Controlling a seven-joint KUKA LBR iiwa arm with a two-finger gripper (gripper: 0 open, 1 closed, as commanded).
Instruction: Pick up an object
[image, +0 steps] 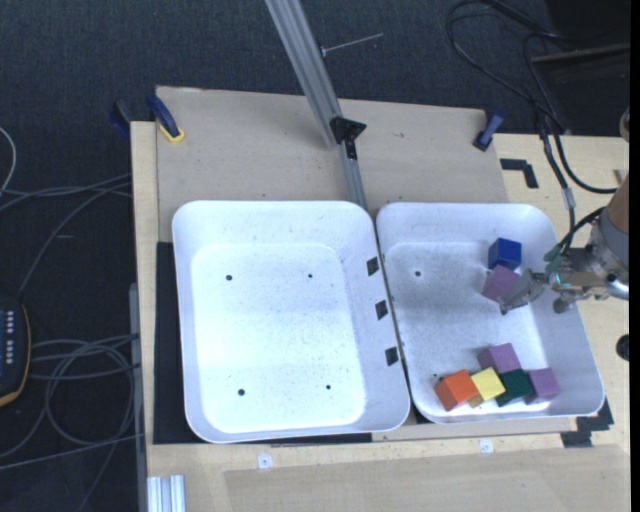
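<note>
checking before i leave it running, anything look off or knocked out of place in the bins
Nothing stands out. The right bin holds a blue block and purple block near the gripper, and a tidy cluster of blocks at its near edge. Nothing spilled or damaged.

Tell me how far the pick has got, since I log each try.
Done: the pincer has reached into the right bin, beside the purple block below the blue block. In hand: closing on that block; a grip can't be confirmed. Left: lifting it; the corner cluster lies untouched.

Blue clamps, loose floor cables
</note>
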